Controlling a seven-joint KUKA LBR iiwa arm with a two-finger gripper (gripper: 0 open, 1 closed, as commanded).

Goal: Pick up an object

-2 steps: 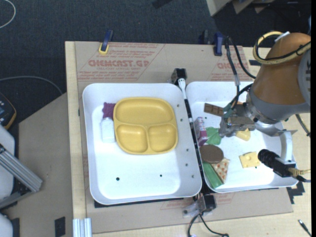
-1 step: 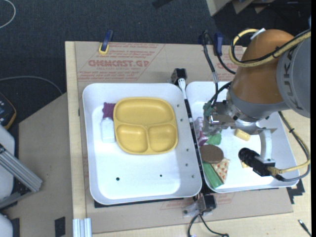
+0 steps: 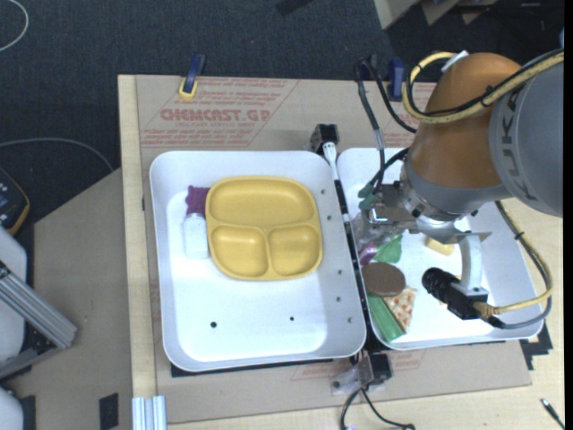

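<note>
Arm (image 3: 466, 141), one: its orange-banded wrist hangs over the right bin (image 3: 510, 267), hiding the gripper, so I cannot tell its state.

Bins, two; left bin (image 3: 260, 330) beside the right.

Yellow divided plate (image 3: 264, 227), one, in the left bin.

Brown disc (image 3: 385, 279), one, and pizza-slice toy (image 3: 403, 307), one, at the right bin's near-left corner.

Risk, as I judge it: crowded pieces against that wall may slip or come up paired.

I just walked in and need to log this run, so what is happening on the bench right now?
A grey KUKA arm with an orange band reaches from the right down over the right white bin, which holds small items such as a brown round piece. Its gripper is hidden beneath the wrist, so no grasp shows. The left white bin holds a yellow three-compartment plate.
</note>
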